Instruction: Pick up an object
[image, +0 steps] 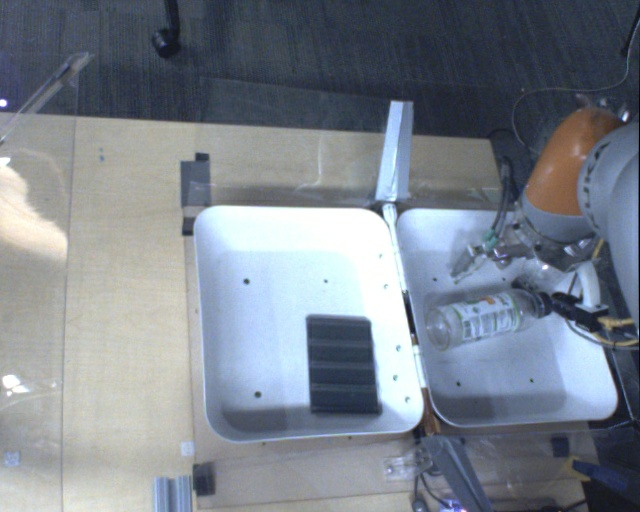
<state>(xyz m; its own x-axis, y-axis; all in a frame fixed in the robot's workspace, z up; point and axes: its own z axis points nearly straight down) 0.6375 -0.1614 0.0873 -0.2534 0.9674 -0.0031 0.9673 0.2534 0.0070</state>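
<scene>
One bottle (482, 318) lies on its side in the right bin (520, 395), clear plastic with a pale label bearing a small orange mark, its dark cap end pointing right toward the arm (590, 180) and its base pointing left toward the wall shared with the left bin (250, 250). It rests near the middle of the bin floor, tilted slightly so the cap end sits a little higher in the view. Just above and to the right of it hangs the claw (478, 258), its thin metal fingers (463, 266) spread apart and grasping nothing, pointing left and downward over the far part of the right bin. The fingers are apart from the bottle, not touching it. Behind the claw, the arm's grey wrist and orange band reach in from the right edge, with cables trailing beside them. In the left bin, one black ridged block (342, 364) lies flat near the front wall, toward the right half, well apart from the bottle. Both white bins sit side by side on a light wooden surface (110, 330), with a grey metal bar (394, 150) standing behind the seam between them. Dark carpet (300, 40) shows beyond the far edge of the surface.
</scene>
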